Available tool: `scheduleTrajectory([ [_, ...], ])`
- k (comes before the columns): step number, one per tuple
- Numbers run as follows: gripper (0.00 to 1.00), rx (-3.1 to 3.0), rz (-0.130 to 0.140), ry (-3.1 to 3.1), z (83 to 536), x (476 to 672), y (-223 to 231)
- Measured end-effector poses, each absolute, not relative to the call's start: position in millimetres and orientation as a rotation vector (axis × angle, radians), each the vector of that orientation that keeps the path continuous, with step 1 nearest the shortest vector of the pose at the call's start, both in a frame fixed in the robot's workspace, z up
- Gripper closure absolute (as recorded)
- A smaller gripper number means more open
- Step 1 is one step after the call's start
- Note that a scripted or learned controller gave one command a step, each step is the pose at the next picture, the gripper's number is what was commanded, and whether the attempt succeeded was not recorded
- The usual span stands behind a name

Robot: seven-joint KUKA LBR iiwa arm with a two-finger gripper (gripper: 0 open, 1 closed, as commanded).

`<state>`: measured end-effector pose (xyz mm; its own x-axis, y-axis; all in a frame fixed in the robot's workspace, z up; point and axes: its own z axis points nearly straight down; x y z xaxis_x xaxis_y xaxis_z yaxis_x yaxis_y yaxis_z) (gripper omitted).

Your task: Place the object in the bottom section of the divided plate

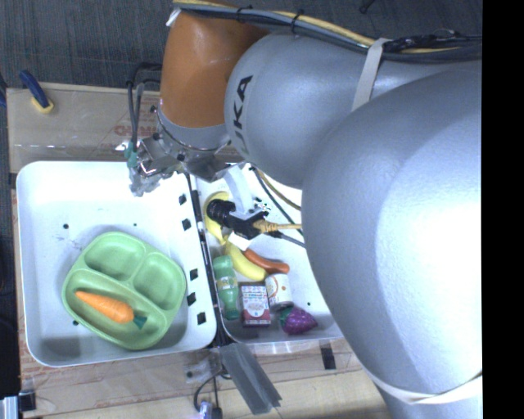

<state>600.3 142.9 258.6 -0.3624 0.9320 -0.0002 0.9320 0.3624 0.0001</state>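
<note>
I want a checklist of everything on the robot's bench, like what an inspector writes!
Surface: wooden bench bearing two white bins, left bin and right bin.
Job's things: green divided plate in the left bin; carrot lying in its bottom section.
Clutter: in the right bin, banana, sausage, green bottle, small carton, can, purple grapes.
Tool: tool above the left bin's top edge, nothing seen between its fingers.
Cables: black and yellow cables along the arm.
Surroundings: blue-handled item at the bench's top left.
</note>
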Motion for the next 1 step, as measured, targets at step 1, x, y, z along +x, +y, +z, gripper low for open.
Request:
scheduleTrajectory([
  [1, 1.00, 1.586, -0.005, 2.716, 205.4, 577.0, 156.1],
])
